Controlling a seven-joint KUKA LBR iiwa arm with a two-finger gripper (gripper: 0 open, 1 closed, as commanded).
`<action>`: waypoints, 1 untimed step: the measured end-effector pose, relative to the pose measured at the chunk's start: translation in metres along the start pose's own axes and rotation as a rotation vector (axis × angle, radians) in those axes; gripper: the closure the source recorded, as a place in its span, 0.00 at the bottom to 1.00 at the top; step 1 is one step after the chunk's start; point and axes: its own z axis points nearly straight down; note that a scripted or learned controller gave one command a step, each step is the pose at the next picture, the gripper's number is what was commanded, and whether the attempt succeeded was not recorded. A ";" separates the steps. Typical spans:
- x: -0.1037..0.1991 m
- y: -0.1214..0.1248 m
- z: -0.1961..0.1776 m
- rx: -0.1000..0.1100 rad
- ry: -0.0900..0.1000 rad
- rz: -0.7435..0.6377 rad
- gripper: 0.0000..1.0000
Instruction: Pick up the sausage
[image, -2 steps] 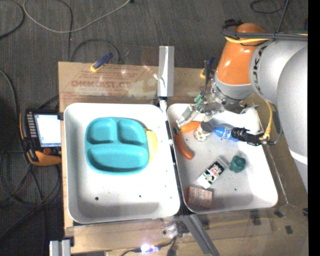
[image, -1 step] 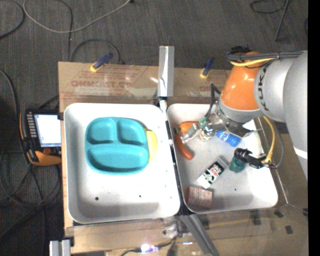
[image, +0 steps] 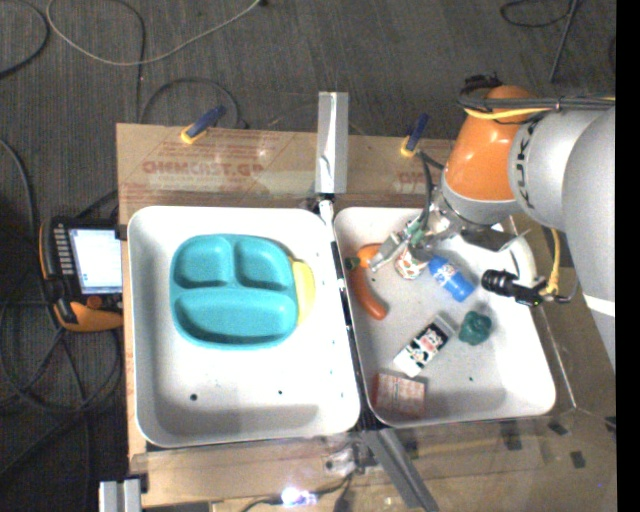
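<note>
Arm pose: the grey arm with the orange band (image: 487, 150) enters from the right and bends down over the upper part of the right-hand shallow white bin (image: 530, 395). The wrist is angled down and to the left, so the two-finger gripper (image: 410, 243) sits low in the bin's upper-left area. Grasp state: cannot tell from this view; the tip is small and cluttered by the things around it.

Task item: the orange-red sausage (image: 366, 290) lies on the floor of the right bin, close to its left wall, long axis running from upper right to lower left. Its upper end is just beside the gripper tip; contact cannot be confirmed.

Right bin, other contents:
- small white cylinder with red markings (image: 407, 266), just below the gripper
- blue cylindrical piece (image: 450, 280), right of that
- dark teal rounded lump (image: 476, 327), further right and lower
- black-and-white patterned carton (image: 422, 346), lying flat near the middle
- flat brownish-red packet (image: 400, 393), near the front left corner

Left-hand shallow white bin (image: 200, 400): holds a turquoise compartment tray (image: 235, 290), three sections, lying flat in the upper half. A yellow object (image: 304, 283) pokes out from under the tray's right edge.
</note>
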 end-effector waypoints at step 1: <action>0.000 -0.001 0.001 -0.001 -0.001 -0.016 0.00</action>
